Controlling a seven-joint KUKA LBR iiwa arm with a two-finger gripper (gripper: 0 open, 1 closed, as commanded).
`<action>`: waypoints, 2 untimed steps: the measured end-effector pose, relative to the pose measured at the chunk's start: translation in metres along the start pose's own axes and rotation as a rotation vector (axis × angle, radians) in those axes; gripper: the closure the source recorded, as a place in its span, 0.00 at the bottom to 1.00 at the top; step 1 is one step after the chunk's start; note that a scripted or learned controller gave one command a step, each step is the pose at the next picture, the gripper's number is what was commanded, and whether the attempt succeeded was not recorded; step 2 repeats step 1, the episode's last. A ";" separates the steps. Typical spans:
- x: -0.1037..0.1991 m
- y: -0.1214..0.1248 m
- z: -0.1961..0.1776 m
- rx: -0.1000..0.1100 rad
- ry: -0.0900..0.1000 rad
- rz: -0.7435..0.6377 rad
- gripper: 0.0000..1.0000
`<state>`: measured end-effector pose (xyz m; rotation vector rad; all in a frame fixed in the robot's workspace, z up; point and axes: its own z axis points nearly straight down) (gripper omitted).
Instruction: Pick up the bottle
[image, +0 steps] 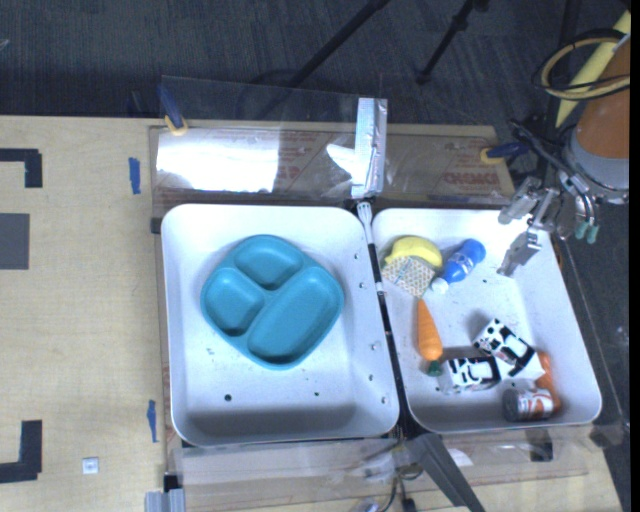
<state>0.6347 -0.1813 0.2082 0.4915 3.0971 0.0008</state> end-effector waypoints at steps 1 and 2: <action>-0.016 0.037 -0.012 0.000 -0.002 -0.088 0.00; -0.016 0.037 -0.012 0.000 -0.002 -0.088 0.00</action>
